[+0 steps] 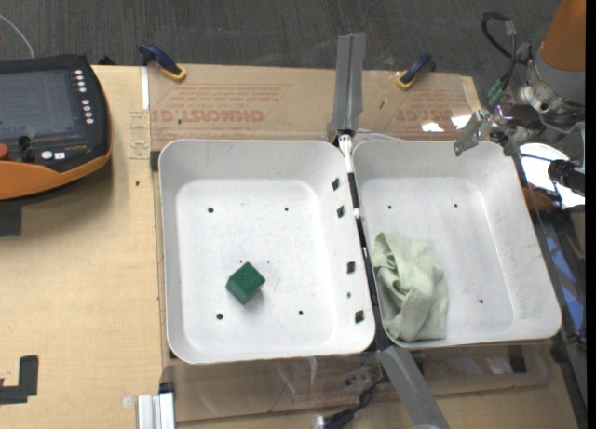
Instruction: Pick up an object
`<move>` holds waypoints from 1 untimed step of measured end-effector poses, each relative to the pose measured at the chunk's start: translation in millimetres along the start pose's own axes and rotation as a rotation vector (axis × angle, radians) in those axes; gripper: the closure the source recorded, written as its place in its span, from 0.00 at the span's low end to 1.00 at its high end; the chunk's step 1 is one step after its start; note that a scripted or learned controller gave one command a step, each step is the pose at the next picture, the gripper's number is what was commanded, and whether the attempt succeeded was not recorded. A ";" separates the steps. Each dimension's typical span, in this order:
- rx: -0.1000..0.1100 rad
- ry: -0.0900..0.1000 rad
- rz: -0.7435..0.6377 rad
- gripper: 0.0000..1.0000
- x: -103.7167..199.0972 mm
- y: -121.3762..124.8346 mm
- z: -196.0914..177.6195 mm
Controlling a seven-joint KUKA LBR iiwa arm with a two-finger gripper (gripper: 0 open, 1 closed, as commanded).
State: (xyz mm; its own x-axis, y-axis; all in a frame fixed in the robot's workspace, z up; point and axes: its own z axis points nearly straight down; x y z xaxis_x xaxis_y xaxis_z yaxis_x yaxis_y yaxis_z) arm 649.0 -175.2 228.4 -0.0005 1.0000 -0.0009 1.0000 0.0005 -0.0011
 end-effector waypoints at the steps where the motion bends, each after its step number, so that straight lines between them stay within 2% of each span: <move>1: -0.002 0.000 0.174 0.00 77.4 0.0 135.8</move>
